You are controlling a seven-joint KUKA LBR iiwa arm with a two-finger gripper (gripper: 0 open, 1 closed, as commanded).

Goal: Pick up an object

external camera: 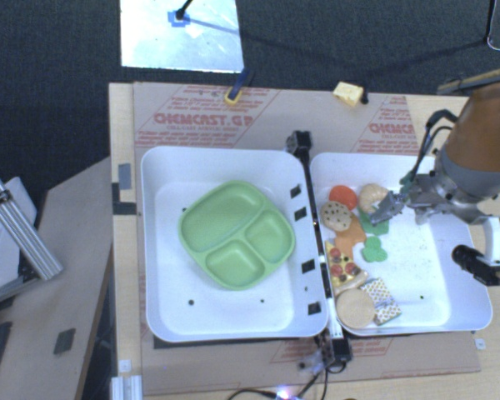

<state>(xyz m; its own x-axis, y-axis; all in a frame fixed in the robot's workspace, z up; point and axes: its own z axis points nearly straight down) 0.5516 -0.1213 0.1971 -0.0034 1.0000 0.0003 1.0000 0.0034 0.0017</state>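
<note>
- Right bin (450, 307): a cluster of toy food pieces is gathered along its left side, beside the divider shared with the left bin (162, 307).
- Left bin: a green divided plate (236, 234) is seen lying flat near the middle, well apart from the arm.
- Gripper (385, 211): it is positioned low over the upper part of the cluster, reached in from the right on the grey arm (475, 152). Whether the claw is released or clenched cannot be told; nothing is seen held by it.
- Nearest candidates: a green piece (370, 223) lies just beside the gripper tip, a beige rounded piece (372, 196) just above it, and an orange-red piece (343, 196) to the left of that.
- Further candidates: a cookie with dark spots (336, 216), an orange flat piece (350, 242), a pizza slice (342, 267), a second green piece (375, 252), a tan disc (356, 308) and a patterned square packet (382, 300) are arranged toward the near edge.
- Handling, as judged: the pieces are taken to be light, stiff plastic, probably smooth and liable to slip or skid when nudged; none is thought fragile.
- Hold, as judged: the rounded beige or orange-red piece is best taken across its widest part, since more height is offered to the jaws. The flat pieces lie close to the floor and touch neighbours, so an edge grip is considered less sure.
</note>
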